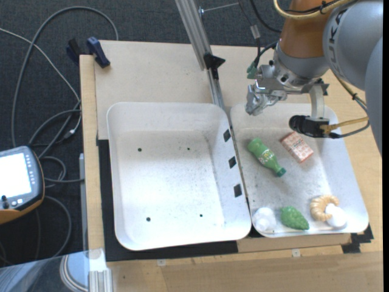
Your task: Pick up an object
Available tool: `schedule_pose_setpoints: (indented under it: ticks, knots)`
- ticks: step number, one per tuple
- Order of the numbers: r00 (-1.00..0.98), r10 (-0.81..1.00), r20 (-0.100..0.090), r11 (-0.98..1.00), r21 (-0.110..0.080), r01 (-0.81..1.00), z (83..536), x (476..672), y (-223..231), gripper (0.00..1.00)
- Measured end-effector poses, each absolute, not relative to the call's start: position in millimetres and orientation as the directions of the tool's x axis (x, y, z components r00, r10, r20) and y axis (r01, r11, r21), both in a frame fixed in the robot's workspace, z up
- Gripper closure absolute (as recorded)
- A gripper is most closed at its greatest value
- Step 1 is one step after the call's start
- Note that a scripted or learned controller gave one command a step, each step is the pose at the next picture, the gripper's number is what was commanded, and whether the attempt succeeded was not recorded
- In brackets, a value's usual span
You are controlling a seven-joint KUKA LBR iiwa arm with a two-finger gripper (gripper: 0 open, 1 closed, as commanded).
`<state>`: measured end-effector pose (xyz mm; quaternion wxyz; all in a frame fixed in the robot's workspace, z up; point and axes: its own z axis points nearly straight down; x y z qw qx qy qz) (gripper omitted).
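- The gripper [255,105] hangs over the far-left corner of the right bin [346,181]; whether its fingers are apart or together cannot be told, and nothing shows between them.
- A green bottle [266,157] lies tilted in the right bin, near the gripper but apart from it.
- A small pink box [297,146] lies just right of the bottle.
- Along the near edge sit a white round piece [264,219], a green lumpy toy [293,218] and a tan-and-white toy [326,210].
- The left bin [170,175] sits beside it on the desk [152,72].
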<state>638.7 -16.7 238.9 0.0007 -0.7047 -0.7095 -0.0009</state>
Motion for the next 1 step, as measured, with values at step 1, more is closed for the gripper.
schedule_pose_setpoints:
  ticks: [1]
  knots:
    - [-0.008,1.000,0.003,0.008,-0.003,1.000,241.2,631.8,46.3,1.00]
